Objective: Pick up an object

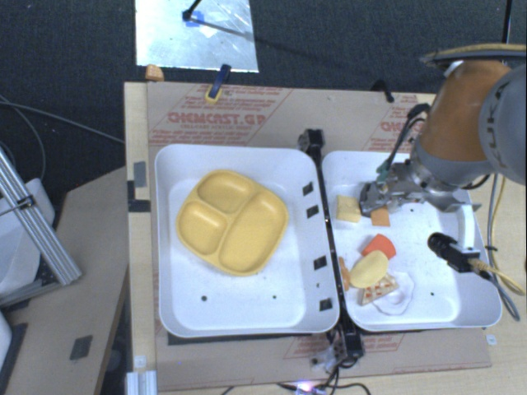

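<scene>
My gripper (375, 197) hangs low over the upper left part of the right bin (469, 303), on the grey arm with the orange band that comes in from the right. Just left of the gripper lies a pale yellow cheese wedge (347, 209), and a small orange block (380, 217) sits right under it. Farther toward the front lie an orange-red piece (380, 244), a yellow rounded piece (369, 267) and a waffle-like slice (380, 290). Nothing is seen held.
The left bin (181, 303) holds a yellow divided plate (233, 221). A thin orange stick (343, 271) lies by the black divider (324, 220) between the bins. Cardboard (247, 113) lines the bench behind the bins.
</scene>
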Controlling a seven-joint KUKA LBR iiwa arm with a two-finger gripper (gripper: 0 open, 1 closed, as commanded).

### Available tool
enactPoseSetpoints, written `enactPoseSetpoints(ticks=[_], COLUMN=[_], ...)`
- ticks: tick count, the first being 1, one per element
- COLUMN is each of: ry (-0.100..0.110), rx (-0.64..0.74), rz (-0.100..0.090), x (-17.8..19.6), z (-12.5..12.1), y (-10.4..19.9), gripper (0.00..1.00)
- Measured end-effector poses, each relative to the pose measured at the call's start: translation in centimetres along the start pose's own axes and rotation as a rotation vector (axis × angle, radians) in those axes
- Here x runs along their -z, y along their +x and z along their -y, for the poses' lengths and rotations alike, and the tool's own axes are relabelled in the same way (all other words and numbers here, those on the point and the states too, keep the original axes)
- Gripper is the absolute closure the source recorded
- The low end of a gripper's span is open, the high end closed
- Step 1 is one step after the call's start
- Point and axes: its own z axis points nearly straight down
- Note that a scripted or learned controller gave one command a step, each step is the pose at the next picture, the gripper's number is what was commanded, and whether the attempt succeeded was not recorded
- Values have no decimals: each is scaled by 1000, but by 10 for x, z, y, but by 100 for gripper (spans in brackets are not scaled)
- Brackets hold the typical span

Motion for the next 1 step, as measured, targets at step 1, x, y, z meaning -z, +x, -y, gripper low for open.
enactPoseSetpoints(ticks=[1], ry=[4], rx=[-1], rz=[1], x=[33], z=[20], y=[70], gripper=[100])
